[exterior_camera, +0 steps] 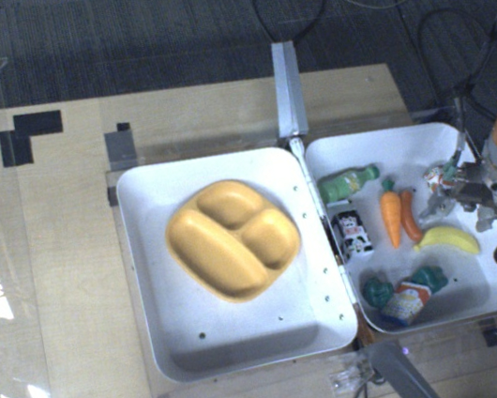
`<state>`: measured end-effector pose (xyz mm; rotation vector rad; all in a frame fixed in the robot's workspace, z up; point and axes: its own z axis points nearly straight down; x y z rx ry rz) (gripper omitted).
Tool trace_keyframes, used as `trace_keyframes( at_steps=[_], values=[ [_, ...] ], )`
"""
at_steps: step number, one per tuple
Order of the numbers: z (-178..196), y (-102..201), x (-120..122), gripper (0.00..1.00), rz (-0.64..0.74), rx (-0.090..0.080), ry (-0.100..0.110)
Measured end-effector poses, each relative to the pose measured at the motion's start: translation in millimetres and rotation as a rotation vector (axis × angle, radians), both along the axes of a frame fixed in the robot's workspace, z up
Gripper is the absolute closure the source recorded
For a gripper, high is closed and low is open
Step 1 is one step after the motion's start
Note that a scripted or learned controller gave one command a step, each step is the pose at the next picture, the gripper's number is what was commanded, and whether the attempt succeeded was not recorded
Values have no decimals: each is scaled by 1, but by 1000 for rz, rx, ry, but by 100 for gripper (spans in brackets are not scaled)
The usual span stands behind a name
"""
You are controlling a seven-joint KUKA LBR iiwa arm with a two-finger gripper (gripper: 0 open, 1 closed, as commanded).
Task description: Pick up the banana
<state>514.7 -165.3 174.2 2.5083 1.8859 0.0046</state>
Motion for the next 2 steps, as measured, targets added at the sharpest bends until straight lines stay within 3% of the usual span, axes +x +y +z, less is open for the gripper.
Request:
trace_keyframes(
  at_steps=[1,2],
  values=[
    [-30,-5,0,0,-126,2,2],
    [-85,-29,-16,0,-82,3,-7]
  ],
)
